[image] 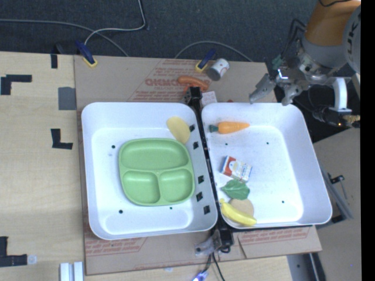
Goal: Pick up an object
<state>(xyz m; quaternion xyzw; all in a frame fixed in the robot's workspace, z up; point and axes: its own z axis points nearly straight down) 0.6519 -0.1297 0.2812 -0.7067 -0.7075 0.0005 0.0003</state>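
Beyond the right bin (293, 119), your gripper (274, 94) hangs with fingers apart, holding nothing; the carrot (232, 127) lies near the rim, risking a wall strike.

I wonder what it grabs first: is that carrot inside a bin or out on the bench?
Inside. The carrot lies flat on the floor of the right bin, near its top edge.

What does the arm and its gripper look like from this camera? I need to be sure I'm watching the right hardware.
The arm is grey with a broad orange band just above the wrist. Below the band sits a grey metal wrist block with dark cabling and a small bluish-white spot. The gripper has two slim grey fingers. A white curved part sits beside the wrist, on its right in the picture.
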